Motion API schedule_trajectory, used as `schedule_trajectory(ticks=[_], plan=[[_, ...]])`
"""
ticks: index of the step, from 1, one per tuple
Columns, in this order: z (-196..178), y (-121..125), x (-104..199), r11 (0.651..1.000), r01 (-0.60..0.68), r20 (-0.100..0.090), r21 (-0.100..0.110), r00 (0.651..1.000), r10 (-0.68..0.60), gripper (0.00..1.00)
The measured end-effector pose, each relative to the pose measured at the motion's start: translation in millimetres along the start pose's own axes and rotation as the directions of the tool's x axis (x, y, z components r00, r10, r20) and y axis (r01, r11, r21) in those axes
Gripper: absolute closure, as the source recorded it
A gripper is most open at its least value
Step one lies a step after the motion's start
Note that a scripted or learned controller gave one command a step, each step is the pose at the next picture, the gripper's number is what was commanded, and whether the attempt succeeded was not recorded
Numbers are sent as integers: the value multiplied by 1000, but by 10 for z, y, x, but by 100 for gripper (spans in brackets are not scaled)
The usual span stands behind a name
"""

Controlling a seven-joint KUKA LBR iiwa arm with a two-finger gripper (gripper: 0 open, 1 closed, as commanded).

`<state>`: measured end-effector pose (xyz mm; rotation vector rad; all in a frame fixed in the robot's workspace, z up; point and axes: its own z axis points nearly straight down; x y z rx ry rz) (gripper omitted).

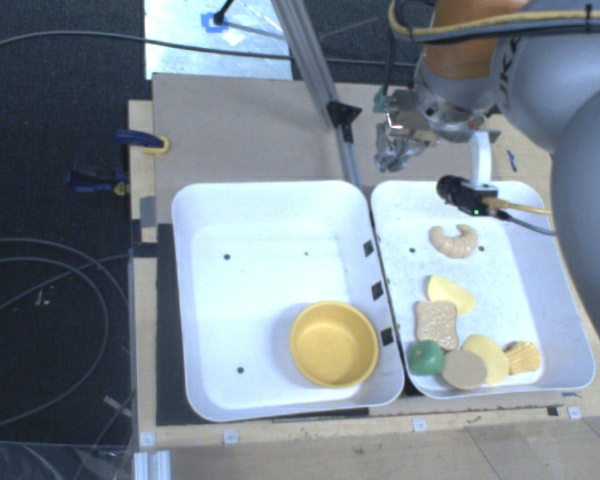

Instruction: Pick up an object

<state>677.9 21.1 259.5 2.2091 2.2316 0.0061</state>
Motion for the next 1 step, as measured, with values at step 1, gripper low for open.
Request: schedule_trajectory(ticks=[1], plan=[[7,-15,614,1000,1,-1,0,1000,-1,100]])
